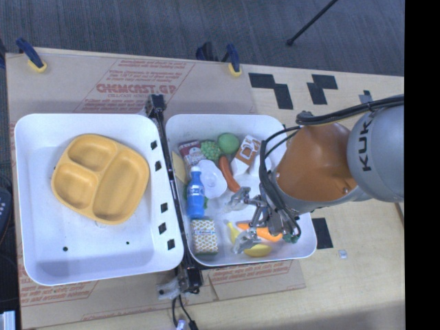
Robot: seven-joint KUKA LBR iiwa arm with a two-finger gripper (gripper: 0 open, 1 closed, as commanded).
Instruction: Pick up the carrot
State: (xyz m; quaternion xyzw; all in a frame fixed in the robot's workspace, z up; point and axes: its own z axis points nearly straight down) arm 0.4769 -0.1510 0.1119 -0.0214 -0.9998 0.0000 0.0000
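Observation:
The carrot point(256, 234), a bright orange elongated piece, lies flat near the front wall of the right bin point(275, 124), with a yellow toy fruit point(257, 249) touching it on the front side. My gripper point(269, 222) hangs directly over the carrot's right half, low in the bin, and the grey arm with its orange band point(313, 167) reaches in from the right. The gripper's body hides part of the carrot, so I cannot see whether it is held.
The right bin also holds a blue bottle point(196, 192), a reddish-orange stick point(229, 173), a green ball point(227, 144), a white object point(214, 179), small packets point(247, 150) and a checked box point(204, 236). The left bin point(41, 253) bears a yellow divided plate point(100, 178).

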